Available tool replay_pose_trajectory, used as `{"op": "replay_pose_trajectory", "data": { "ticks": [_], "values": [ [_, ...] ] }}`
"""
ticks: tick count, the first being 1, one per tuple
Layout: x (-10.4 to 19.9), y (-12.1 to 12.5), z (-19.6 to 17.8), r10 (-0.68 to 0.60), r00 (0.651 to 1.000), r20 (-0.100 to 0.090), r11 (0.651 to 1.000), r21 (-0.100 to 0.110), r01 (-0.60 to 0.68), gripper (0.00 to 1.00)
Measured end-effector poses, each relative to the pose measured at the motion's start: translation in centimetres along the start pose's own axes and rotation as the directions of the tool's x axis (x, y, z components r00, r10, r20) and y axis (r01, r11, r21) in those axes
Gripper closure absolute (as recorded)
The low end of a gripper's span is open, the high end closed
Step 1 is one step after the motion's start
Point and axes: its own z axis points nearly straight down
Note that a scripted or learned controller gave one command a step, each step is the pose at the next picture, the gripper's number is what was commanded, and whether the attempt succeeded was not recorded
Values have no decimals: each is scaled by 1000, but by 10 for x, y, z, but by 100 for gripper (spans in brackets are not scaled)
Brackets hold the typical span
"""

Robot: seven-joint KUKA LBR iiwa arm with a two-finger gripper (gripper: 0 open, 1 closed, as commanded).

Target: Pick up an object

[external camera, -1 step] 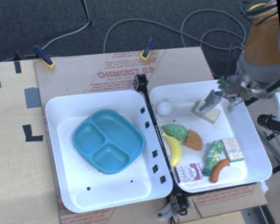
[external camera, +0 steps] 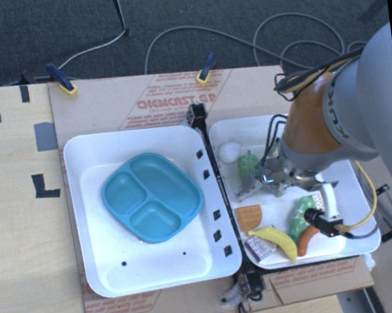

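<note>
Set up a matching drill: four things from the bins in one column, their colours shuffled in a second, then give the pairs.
Things:
1. divided tray
2. banana
3. small ball
4. cracker-like square

Colours:
A. yellow
B. orange-tan
C. light blue
D. white

Pairs: 1-C, 2-A, 3-D, 4-B

Bins (external camera: 87,202): smooth glossy white plastic. Blue tray (external camera: 152,196): matt plastic. Bench top (external camera: 167,99): matt brown cardboard w/ print.
</note>
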Motion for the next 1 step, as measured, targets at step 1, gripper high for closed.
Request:
{"op": "replay_pose_trajectory", "data": {
  "ticks": [1],
  "values": [
    [-6, 30, 0, 1, 1000, 1, 1000, 1, -1, 0]
  ]
}}
